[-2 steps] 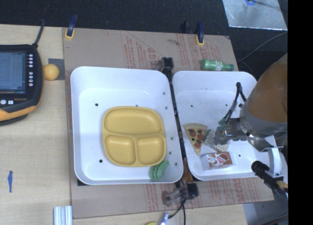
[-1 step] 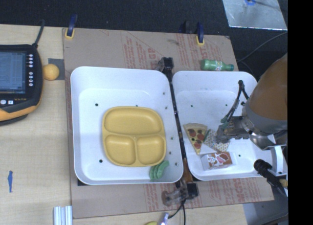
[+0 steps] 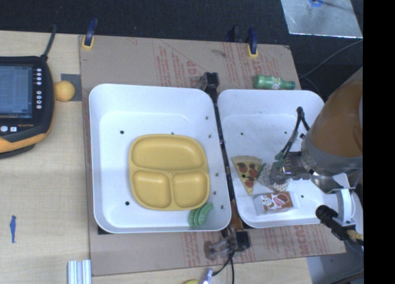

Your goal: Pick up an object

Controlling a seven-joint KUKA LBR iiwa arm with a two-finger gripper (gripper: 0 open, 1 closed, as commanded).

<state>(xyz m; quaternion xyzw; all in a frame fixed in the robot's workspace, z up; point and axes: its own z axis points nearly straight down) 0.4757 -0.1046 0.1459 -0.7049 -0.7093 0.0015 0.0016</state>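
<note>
Arm (image 3: 336, 131): grey with an orange band, reaching in from the right over the right bin (image 3: 259, 107), its wrist low above the bin floor.
Claw (image 3: 279, 175): down in the right bin, near the middle of its front half, beside the pizza slice – whether it is spread or closed, and whether anything sits in it, I cannot tell at this size.
Pizza slice (image 3: 248, 171): a toy wedge with red spots, lying flat in the right bin close to the bin's left wall, just left of the claw.
Small packet (image 3: 273, 202): white with red print, lying flat near the front wall of the right bin, just below the claw.
Left bin (image 3: 105, 110): holds a yellow divided plate (image 3: 168, 170) with three compartments, lying flat near the centre.
Green toy (image 3: 200, 215): a ridged green piece at the front right corner of the left bin, just beside the plate's edge.
Worktop (image 3: 37, 190): light wood, with a brown board under both bins.
Green bottle (image 3: 273, 82): lying on its side on the board behind the right bin – outside it.
Handheld pendant (image 3: 21, 104): at the left edge, with an orange ball (image 3: 63, 90) just to its right.
</note>
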